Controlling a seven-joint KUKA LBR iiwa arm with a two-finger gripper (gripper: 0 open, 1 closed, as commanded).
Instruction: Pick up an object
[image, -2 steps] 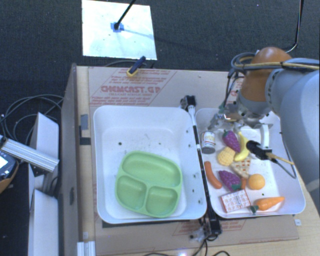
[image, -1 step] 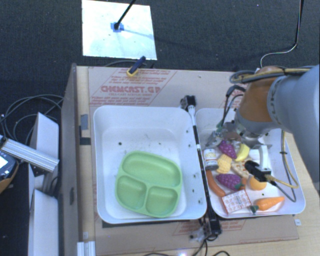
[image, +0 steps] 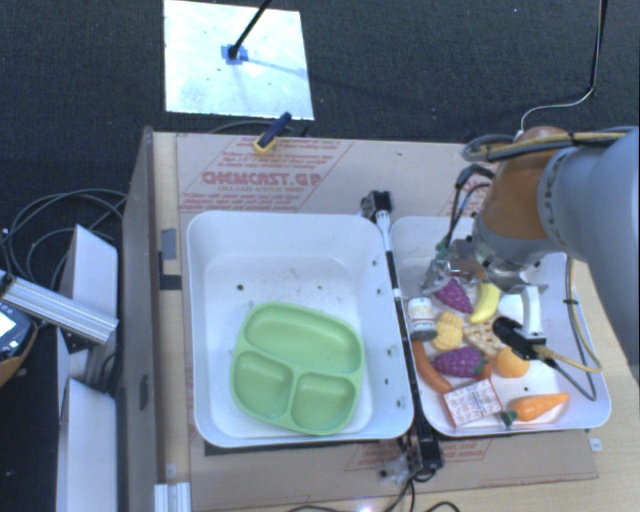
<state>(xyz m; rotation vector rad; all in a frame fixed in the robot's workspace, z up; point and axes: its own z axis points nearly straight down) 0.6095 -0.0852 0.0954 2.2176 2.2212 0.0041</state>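
My gripper (image: 447, 272) hangs low over the upper left part of the right bin (image: 590, 390), at the end of the grey arm with its orange band (image: 520, 195). Just under and in front of it lie a purple grape bunch (image: 456, 296) and a yellow banana (image: 486, 301). A small jar (image: 421, 316) stands to the left near the bin wall. Further forward lie a yellow corn piece (image: 447, 331), a second purple grape bunch (image: 460, 362), an orange (image: 513, 366), two carrots (image: 431, 373) (image: 540, 405) and a red-and-white box (image: 472, 402).
The left bin (image: 215, 300) holds a green divided plate (image: 297, 368). A black hinge strip (image: 392, 270) runs between the two bins. Cables trail from the arm across the right bin's right side (image: 575, 345). The bench is brown cardboard (image: 300, 170).
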